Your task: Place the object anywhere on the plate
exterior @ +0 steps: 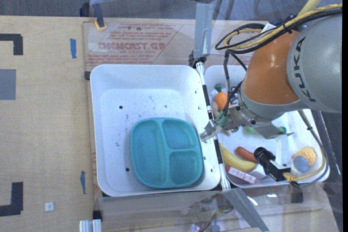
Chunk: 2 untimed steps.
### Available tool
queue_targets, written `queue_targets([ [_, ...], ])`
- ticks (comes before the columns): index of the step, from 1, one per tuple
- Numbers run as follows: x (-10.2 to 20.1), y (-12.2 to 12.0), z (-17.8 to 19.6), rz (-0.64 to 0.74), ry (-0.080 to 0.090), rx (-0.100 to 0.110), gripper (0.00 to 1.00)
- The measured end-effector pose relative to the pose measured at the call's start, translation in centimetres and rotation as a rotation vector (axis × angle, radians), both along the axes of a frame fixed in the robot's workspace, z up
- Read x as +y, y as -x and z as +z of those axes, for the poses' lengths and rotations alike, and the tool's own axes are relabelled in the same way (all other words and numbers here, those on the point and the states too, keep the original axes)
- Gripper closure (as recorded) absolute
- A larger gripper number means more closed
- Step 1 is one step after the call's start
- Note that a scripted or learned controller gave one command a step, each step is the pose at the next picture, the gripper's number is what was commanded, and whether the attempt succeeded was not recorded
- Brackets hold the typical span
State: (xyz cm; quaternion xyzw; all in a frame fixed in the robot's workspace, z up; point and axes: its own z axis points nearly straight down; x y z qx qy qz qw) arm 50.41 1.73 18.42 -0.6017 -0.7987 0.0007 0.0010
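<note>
A: The two-finger metal gripper (pixel 209 132) hangs over the divider between the two shallow white bins, near the right rim of the teal three-compartment plastic plate (pixel 166 152). Fingers: can't tell, too blurred.

B: Anything on the plate?

A: No, it's bare. Yellow banana (pixel 235 158), small orange fruit (pixel 221 99) etc. all sit in the right bin (pixel 321 168). Looks like pick & place are both still to do.

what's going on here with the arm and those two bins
A grey arm with an orange band reaches in over the right white bin, its gripper near the divider between the bins. That bin holds a yellow banana, a small orange fruit and other toys. The teal divided plate in the left white bin has nothing on it yet.
</note>
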Motion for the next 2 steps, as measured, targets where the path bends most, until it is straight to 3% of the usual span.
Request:
queue_targets([
  [1, 0.0, -0.1, 1.0, 0.0, 0.001, -0.002, 1.0],
  [2, 0.4, 2.4, 0.0, 0.002, 0.0, 0.001, 1.0],
])
